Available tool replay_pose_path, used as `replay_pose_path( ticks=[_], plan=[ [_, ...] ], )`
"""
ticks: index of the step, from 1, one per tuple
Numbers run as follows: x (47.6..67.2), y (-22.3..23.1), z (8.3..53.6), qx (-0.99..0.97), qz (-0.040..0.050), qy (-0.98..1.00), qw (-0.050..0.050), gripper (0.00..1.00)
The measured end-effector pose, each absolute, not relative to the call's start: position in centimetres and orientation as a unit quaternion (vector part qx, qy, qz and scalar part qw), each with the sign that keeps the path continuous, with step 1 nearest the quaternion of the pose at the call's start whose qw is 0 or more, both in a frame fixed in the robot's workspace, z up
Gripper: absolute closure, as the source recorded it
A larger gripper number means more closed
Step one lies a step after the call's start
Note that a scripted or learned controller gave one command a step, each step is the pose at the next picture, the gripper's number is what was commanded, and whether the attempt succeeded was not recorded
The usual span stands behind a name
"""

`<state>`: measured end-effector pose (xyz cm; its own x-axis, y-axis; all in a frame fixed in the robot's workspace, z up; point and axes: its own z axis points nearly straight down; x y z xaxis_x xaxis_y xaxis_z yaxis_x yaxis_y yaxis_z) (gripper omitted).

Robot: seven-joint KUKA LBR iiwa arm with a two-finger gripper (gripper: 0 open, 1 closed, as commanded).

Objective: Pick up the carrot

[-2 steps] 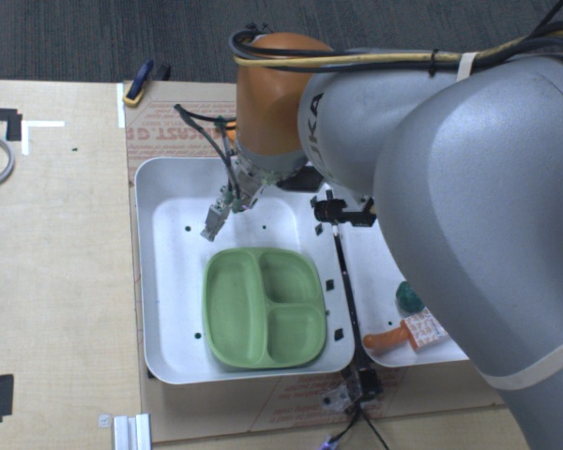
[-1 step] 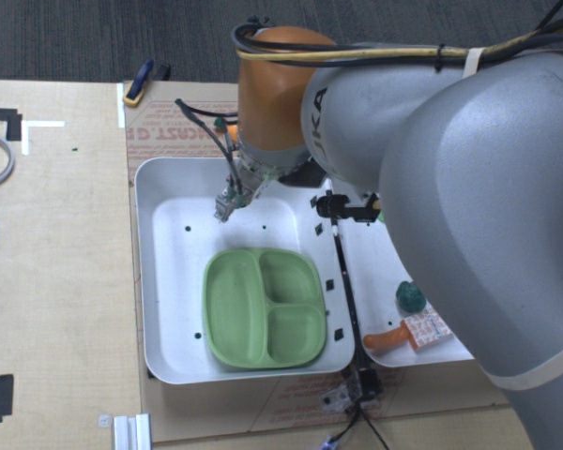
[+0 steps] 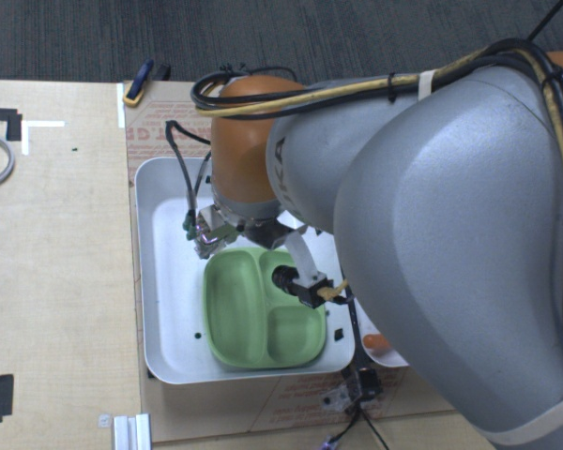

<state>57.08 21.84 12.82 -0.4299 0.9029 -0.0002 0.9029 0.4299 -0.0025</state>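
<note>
Your claw (image 3: pixel 227 242) sits low over the white bin (image 3: pixel 169 279), right at the top edge of the green divided tray (image 3: pixel 249 312); you cannot tell how it is set, since the wrist and orange band (image 3: pixel 249 139) cover it. The tray lies just below the claw, inside the bin. The carrot (image 3: pixel 377 343) shows as a small orange bit well to the claw's lower right, just beside the arm's grey body (image 3: pixel 450 223), apart from the claw. The worktop (image 3: pixel 56 279) stretches off to the claw's left.
</note>
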Motion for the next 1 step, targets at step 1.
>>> replay_pose_path(
  ticks=[1],
  plan=[
    [50.11, 15.76, 25.39, -0.516, 0.0001, -0.856, -0.001, 1.00]
  ],
)
